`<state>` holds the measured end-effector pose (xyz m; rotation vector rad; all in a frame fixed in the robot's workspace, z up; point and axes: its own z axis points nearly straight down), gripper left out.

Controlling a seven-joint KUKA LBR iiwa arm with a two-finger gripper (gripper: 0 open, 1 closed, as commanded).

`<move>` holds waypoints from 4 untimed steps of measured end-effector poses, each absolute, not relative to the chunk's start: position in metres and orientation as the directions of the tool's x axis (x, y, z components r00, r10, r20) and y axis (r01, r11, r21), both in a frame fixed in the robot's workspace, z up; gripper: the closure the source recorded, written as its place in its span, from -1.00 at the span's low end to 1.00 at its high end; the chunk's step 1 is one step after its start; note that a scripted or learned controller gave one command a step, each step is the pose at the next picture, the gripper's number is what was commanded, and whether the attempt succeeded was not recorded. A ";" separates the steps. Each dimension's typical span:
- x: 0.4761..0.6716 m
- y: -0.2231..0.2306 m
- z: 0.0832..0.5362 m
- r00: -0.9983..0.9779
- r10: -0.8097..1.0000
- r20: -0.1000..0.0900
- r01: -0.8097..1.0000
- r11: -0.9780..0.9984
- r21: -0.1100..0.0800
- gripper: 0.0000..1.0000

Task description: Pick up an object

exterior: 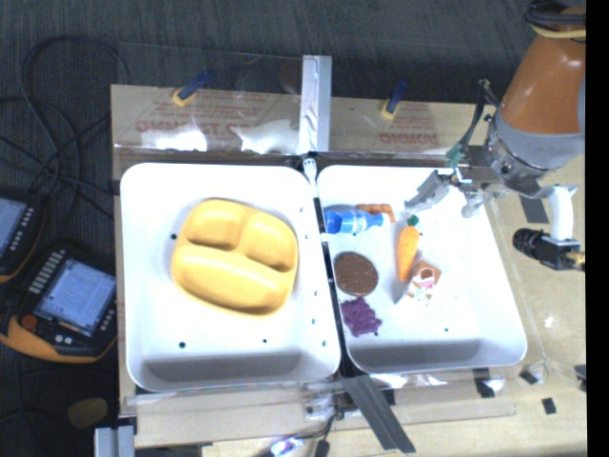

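My gripper (443, 204) hangs over the back right part of the right bin (476, 341), open, with nothing between its fingers (422, 196). Just below its left finger lies an orange carrot (407, 251), pointing toward the front. Left of the carrot a blue bottle (348, 221) lies on its side, with a small orange piece (382, 209) behind it. A brown round disc (356, 272) and a purple bunch (360, 317) sit near the bin's left wall. A small pink and white block (425, 278) rests by the carrot's tip.
The left bin (152, 341) holds a large yellow bread-shaped object (234, 255). A ridge where the bins meet (325, 284) separates them. Clear plastic sheeting (238, 122) lies behind the bins. Handheld controllers (57, 298) sit off the bench at left.
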<state>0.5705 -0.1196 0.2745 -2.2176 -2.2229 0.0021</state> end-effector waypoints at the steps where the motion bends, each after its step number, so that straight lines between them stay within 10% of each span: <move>1: 0.571 -0.189 0.165 0.010 1.000 -0.001 1.000 -0.010 -0.003 -1.00; 2: 0.582 -0.163 0.089 0.033 0.999 -0.004 0.999 -0.033 0.009 -1.00; 3: 0.582 -0.163 0.099 0.033 0.999 -0.003 0.999 -0.033 0.011 1.00; 4: 0.568 -0.113 0.183 0.314 0.949 -0.001 0.949 -0.314 -0.004 1.00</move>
